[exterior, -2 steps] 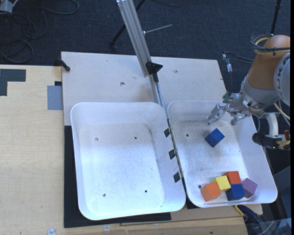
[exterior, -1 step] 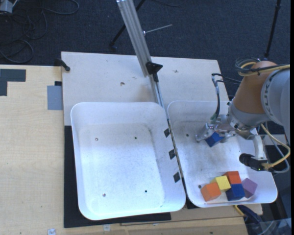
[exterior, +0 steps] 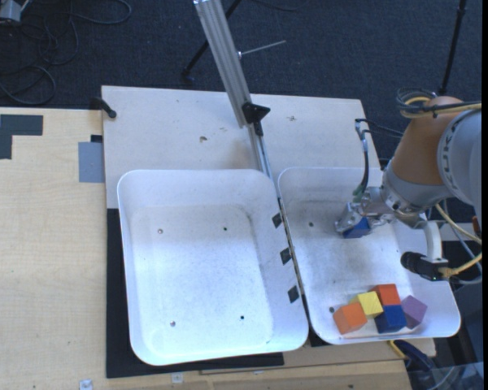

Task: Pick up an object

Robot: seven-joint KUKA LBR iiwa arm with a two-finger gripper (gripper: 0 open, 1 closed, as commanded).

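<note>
Grey arm reaching in from right, claw (exterior: 354, 224) low in right bin (exterior: 325, 187), gripping blue block (exterior: 358, 228)

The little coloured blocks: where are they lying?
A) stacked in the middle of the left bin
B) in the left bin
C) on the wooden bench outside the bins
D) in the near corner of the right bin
D: the orange block, yellow block, blue block and purple block cluster in the near corner of the right bin.
</note>
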